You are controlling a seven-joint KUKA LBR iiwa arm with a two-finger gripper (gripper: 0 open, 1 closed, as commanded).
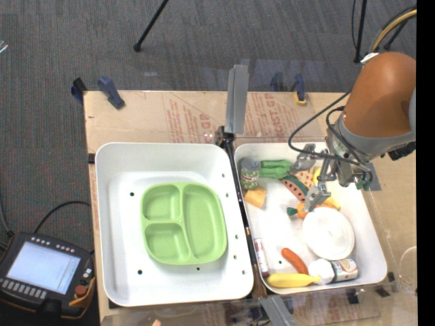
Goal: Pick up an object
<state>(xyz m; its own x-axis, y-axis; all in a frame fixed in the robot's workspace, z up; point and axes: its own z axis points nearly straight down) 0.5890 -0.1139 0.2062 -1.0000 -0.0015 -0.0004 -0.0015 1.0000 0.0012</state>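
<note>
The right bin (372,231) holds several small things: a small can (249,174), a green toy (275,169), a cheese wedge (255,197), a watermelon slice (294,183), a white dish (328,233), a red sausage (294,259), a banana (289,280), a bottle (334,271) and a marker (259,255). My gripper (311,180) hangs over the upper middle of this bin, above the watermelon slice. It is open, its two grey fingers spread, and nothing is held between them. The wrist hides the bin's upper right corner.
The left bin (112,182) holds a green divided plate (183,223). A grey upright post (236,104) stands at the back between the bins. A teach pendant (42,270) lies on the floor at lower left.
</note>
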